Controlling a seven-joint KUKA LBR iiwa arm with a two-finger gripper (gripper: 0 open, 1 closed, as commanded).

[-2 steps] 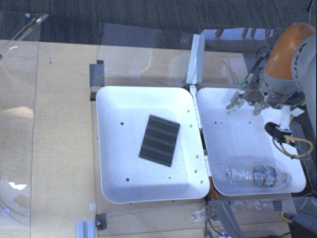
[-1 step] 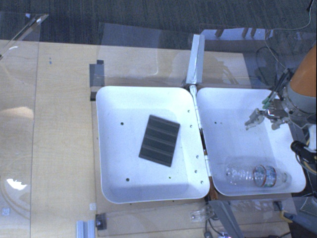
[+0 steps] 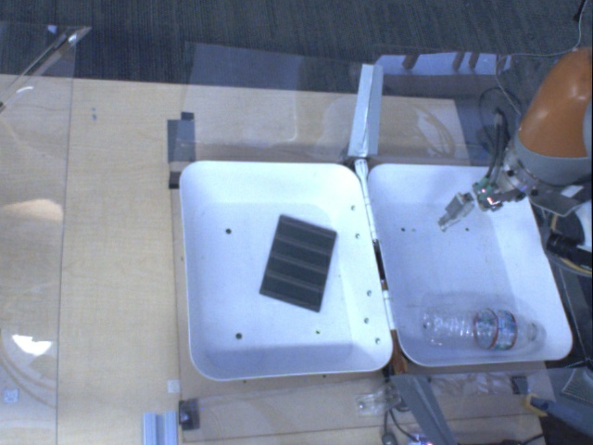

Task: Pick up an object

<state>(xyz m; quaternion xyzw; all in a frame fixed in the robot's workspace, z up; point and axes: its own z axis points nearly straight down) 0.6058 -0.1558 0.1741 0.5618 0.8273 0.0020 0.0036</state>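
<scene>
A dark grey ribbed rectangular block (image 3: 298, 263) lies tilted in the middle of the left bin (image 3: 213, 341). A clear plastic bottle (image 3: 477, 328) lies on its side near the front edge of the right bin (image 3: 417, 258). My gripper (image 3: 457, 209) hangs over the back part of the right bin, pointing down and to the left, well behind the bottle. Nothing shows in it. The orange band of the arm (image 3: 556, 109) rises at the right.
A grey metal divider post (image 3: 364, 109) stands behind the seam between the two bins. Cables (image 3: 565, 239) run along the right bin's right side. The wooden bench (image 3: 93, 248) stretches to the left.
</scene>
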